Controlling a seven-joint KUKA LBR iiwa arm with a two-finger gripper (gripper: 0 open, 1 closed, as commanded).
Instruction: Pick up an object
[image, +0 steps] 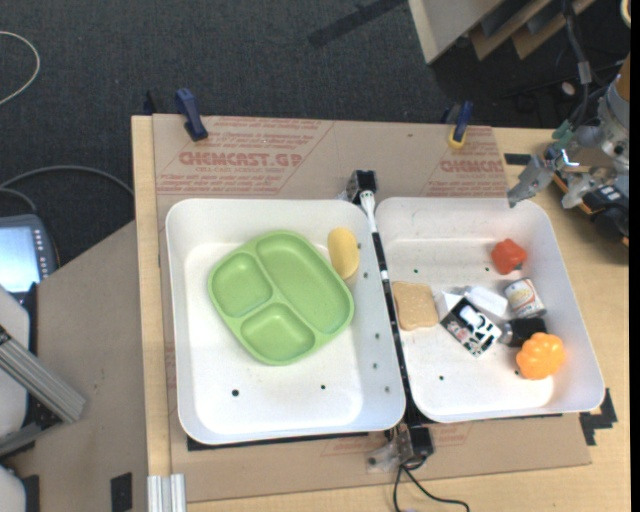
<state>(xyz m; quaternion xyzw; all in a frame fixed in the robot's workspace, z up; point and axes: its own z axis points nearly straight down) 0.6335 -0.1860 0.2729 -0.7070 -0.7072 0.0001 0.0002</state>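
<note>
My gripper (546, 188) hangs above the bench just outside the far right corner of the right bin (432, 222). Its two grey fingers (526, 180) are spread apart and hold nothing. In the right bin lie a tan bread slice (413, 305), a red block (508, 255), a small white can (521, 295), a black-and-white box (472, 326), a black piece (528, 329) and an orange pumpkin-like toy (540, 356). The left bin (190, 330) holds a green divided plate (282, 297) and a yellow oval toy (343, 251) by its right wall.
Both bins rest on a brown board (250, 155) held by a blue clamp (190, 112) and a yellow-and-blue clamp (460, 123) at the far edge. A black clip (362, 185) sits where the bins meet. Bare bin floor lies near the front of each bin.
</note>
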